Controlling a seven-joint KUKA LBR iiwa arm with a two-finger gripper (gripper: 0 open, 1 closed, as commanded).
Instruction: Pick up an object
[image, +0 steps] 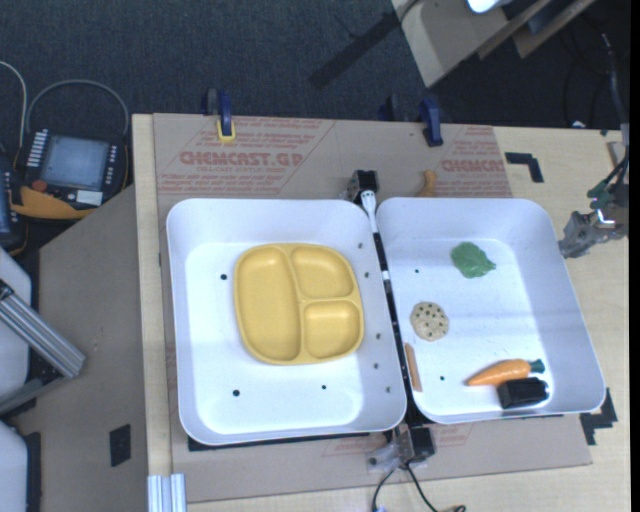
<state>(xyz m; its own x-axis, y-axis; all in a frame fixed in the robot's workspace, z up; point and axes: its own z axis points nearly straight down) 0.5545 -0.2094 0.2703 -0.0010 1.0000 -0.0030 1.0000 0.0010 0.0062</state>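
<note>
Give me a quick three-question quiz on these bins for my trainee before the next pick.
1. True or false: the yellow divided plate lies in the left bin.
2. Which item lies closest to the carrot: A) green piece, B) cookie, C) black block?
3. How many loose items lie in the right bin?

Key: 1 true; 2 C; 3 four.

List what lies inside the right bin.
In the right bin: a green piece, a cookie, a carrot and a black block. Nothing looks covered.
</note>
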